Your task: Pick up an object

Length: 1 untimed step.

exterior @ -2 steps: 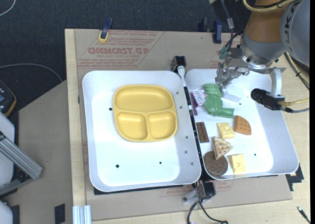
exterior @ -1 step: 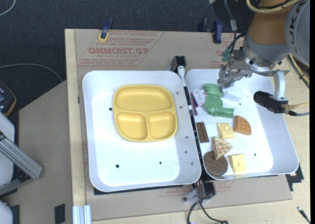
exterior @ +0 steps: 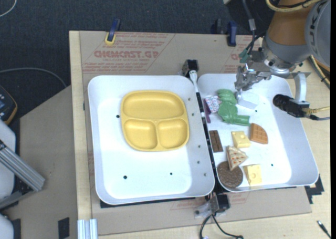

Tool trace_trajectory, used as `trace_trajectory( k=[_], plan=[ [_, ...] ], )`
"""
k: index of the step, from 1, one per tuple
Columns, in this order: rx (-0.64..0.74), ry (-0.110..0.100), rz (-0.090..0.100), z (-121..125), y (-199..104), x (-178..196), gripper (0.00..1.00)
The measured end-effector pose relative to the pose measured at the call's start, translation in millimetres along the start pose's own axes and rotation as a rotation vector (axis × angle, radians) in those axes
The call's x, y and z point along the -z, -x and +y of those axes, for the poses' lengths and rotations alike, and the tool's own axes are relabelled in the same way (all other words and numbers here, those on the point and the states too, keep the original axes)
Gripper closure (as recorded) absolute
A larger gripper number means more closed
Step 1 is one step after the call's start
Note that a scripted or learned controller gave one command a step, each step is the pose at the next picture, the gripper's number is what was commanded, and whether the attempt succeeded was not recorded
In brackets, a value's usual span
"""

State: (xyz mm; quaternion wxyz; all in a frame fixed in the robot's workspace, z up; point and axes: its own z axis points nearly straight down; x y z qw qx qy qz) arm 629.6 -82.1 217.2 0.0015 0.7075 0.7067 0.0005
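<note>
Green toy (exterior: 229, 107) lies in the right bin (exterior: 294, 151), upper left, beside a purple wrapper (exterior: 212, 104). Gripper (exterior: 242, 83) hovers just above and right of it; whether it is spread or pinched, cannot tell. Best move is probably to centre over the green body, then drop straight, clear of the white card (exterior: 247, 101). Yellow divided plate (exterior: 155, 119) sits in the left bin (exterior: 105, 148).
</note>
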Motion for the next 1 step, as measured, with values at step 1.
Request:
trace_trajectory(
  k=[1],
  plan=[
    [0.003, 0.001, 0.001, 8.0, -11.6, 10.7, 1.00]
  ],
)
